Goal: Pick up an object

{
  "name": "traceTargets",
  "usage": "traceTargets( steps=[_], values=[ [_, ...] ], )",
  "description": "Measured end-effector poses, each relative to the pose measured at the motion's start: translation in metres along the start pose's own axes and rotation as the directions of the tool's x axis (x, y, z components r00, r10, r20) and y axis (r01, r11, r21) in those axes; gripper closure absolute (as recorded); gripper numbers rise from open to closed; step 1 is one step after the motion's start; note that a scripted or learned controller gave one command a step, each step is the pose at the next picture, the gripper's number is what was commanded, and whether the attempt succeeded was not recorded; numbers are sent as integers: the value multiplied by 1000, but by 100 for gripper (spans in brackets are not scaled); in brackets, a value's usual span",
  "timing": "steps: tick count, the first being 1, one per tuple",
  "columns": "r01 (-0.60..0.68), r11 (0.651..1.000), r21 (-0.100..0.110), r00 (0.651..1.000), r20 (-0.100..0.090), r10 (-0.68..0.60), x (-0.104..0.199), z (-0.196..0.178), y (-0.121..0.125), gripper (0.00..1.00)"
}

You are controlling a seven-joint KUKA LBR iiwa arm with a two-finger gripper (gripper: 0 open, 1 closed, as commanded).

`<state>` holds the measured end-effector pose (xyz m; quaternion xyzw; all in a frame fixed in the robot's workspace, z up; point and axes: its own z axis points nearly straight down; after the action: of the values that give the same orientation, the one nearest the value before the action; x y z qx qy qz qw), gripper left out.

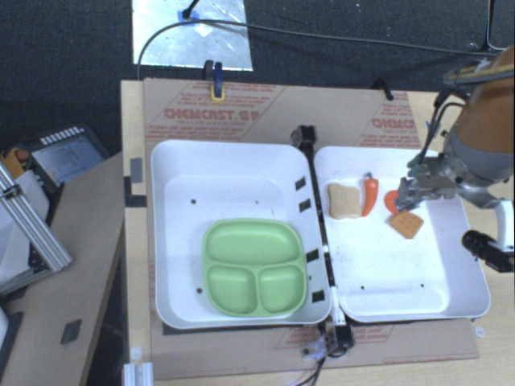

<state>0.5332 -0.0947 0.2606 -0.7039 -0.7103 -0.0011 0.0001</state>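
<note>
Red "CHEMCAST GP" print reads on the brown masking paper of the bench sheet [241,103] behind the left bin, w/ a partial "CHEMCA…" repeat at its far right corner & more red print on its front edge, too small/upside down to read.

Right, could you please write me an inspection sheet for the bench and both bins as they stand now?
Surface: cardboard-covered bench bearing left bin and right bin.
Job's things: in the right bin, bread slice, orange carrot-like piece, waffle-like square, red item partly behind the gripper.
Clutter: green divided plate in the left bin.
Grippers: gripper low over the red item; finger state unclear.
Cables: one across the dark floor; wires at the front edge.
Surroundings: metal sheet, side table with equipment.
</note>
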Motion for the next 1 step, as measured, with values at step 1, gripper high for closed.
traceTargets(
  steps=[1],
  values=[
    [0, 1000, 1, 1000, 0, 0, 63, 7, -5, 100]
  ],
)
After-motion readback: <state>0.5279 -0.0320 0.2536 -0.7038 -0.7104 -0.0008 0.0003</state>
